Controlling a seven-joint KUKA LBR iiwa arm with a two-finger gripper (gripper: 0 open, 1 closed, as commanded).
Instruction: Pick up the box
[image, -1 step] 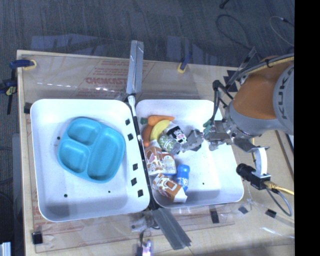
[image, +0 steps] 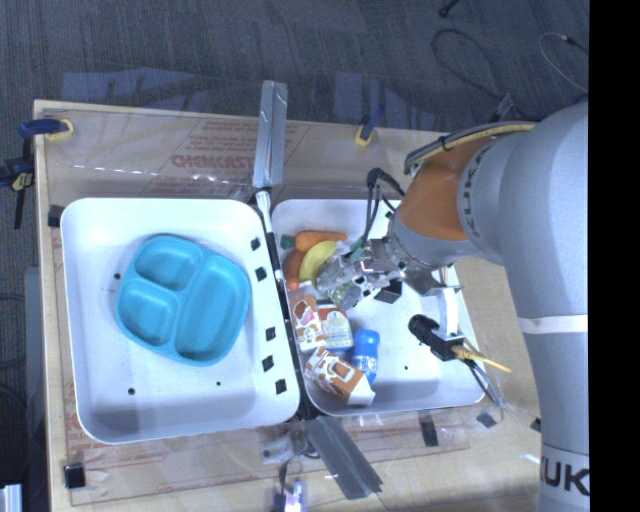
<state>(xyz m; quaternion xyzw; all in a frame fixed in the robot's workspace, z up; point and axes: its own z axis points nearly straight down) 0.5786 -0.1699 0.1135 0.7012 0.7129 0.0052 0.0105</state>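
Box (image: 340, 378): lies in the right bin (image: 425, 385), at its near end, close to the wall shared with the left bin; brown, white and red print; nothing on top of it and nothing gripping it
Bottle (image: 366, 350): blue, just beside the box on its far side, probably touching it
Second box (image: 322, 325): similar print, just beyond the first, hard against the shared wall; either could be the one meant
Gripper (image: 352, 280): low over the clutter in the middle of the right bin, just beyond the second box and apart from the near one; whether it is open or closed I cannot tell; no box visible in it
Banana (image: 318, 262): yellow, just beside the gripper, towards the shared wall
Carrot (image: 318, 240): orange, touching the banana on its far side, near the far wall
Left bin (image: 100, 400): holds a blue divided plate (image: 185, 298) and no box
Surface (image: 120, 140): carries both bins side by side
Done: the arm has reached into the correct bin and the gripper is down among the items
Left: by my reading all of the pick, since both boxes rest on the bin floor; the gripper looks to need a shift towards the near end, then a closing on a box and a lift
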